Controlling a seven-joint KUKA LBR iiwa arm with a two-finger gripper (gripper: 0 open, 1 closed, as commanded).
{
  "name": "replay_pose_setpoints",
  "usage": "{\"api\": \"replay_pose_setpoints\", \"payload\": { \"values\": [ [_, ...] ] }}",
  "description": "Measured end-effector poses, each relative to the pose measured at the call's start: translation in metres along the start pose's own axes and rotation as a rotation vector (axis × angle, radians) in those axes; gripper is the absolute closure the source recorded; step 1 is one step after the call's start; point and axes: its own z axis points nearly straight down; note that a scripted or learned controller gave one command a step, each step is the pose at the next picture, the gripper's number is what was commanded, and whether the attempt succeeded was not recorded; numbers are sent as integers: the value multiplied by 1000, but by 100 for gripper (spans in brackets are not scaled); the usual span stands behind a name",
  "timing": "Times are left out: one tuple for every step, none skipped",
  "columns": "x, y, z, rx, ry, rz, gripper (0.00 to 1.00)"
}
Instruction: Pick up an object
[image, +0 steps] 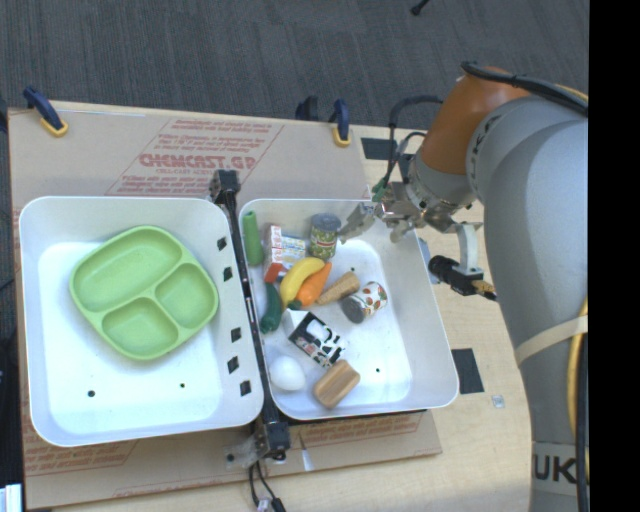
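- Gripper (372, 217) up over the top right corner of the right bin (425, 330), reaching in from the right.
- Fingers a little apart, with nothing between them.
- Just left of the gripper, down in the bin: a small green can (323, 236) with a grey lid, standing up, not touching the fingers.
- Beside the can, a small red and white box (283, 243) and a long green thing (250, 238) by the bin's left wall.
- In the middle of the right bin, all in a heap: a yellow banana (301, 279), an orange carrot (316, 286), a brown stick (338, 288), a dark green veggie (272, 309).
- To the right of the heap, a spotted cup (368, 300) lying on its side.
- Lower down: a black and white box (318, 340), a white egg (287, 374), a tan block (336, 384).
- In the left bin (40, 400), a green plate (144, 291) with three parts, lying flat.
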Motion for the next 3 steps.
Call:
{"api": "replay_pose_setpoints", "payload": {
  "values": [
    [2,-51,44,7,2,-2,0],
    [2,-50,33,7,2,-4,100],
    [1,-137,-57,3,1,1,100]
  ]
}}
